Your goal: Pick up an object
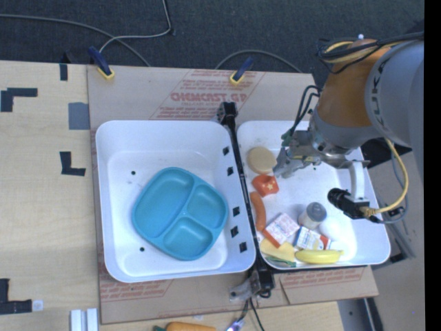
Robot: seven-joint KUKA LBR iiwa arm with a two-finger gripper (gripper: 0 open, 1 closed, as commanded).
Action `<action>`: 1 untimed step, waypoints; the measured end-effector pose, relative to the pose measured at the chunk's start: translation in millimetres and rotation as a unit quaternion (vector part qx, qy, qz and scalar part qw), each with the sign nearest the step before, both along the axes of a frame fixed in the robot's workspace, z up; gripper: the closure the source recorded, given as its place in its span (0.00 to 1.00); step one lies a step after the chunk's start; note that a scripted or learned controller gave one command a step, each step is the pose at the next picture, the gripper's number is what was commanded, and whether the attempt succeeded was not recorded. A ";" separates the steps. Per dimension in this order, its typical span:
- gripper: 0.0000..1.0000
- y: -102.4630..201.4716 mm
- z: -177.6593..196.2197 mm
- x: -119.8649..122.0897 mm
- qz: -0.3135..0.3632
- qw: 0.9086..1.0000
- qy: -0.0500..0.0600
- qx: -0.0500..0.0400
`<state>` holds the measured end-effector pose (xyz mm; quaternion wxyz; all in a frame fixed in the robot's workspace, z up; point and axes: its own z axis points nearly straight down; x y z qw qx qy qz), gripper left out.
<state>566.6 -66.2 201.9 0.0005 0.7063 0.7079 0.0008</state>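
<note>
My gripper (pixel 288 165) hangs over the upper left part of the right bin (pixel 368 205), its fingers open with nothing between them. Just left of it lies a tan round bun (pixel 261 159), and a red pepper-like piece (pixel 266 184) sits just below and left of the fingertips. Nearer the front of the same bin lie an orange carrot (pixel 259 211), a white-and-red box (pixel 280 229), a small grey can (pixel 315 213), a blue-and-white carton (pixel 309 238), a yellow banana (pixel 318 256) and a yellow-green piece (pixel 275 252).
The left bin (pixel 114 185) holds a blue divided plate (pixel 180 212). A black divider (pixel 236 178) separates the two bins. The grey arm with its orange band (pixel 351 92) and a black cable (pixel 351 204) cover the right bin's right half.
</note>
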 end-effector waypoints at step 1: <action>0.00 -0.1 -1.3 -0.8 0.000 1.000 0.001 0.000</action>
